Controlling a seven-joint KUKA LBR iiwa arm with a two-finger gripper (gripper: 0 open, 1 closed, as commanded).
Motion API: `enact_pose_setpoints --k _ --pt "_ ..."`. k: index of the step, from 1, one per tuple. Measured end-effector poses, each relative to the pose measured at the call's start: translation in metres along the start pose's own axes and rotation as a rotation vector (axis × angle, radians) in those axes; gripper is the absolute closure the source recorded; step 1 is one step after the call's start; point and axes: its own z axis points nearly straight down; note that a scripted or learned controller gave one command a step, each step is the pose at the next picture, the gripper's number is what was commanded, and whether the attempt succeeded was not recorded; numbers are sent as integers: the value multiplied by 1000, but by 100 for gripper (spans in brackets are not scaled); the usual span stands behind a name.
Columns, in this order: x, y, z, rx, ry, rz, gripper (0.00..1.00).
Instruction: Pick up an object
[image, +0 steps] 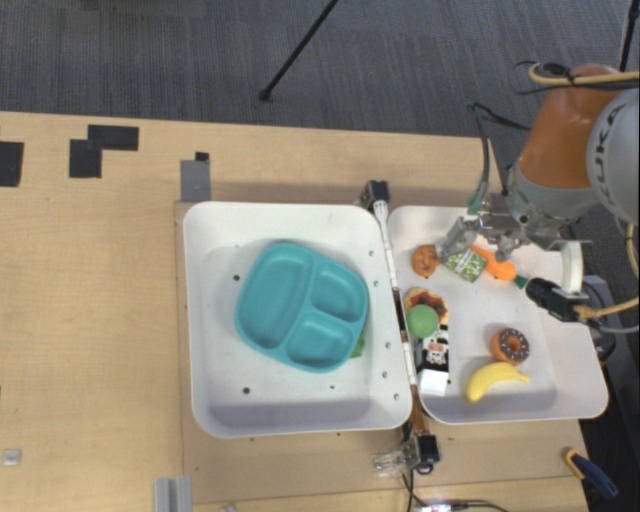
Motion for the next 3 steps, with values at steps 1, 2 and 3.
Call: enact_pose_setpoints --k 1,2,3 --pt "-51 42 96 -1 0 -56 0" --pt "-115 -21 104 0 -1 -241 0" --pt "-82 -71 106 -8 -5 -711 0"
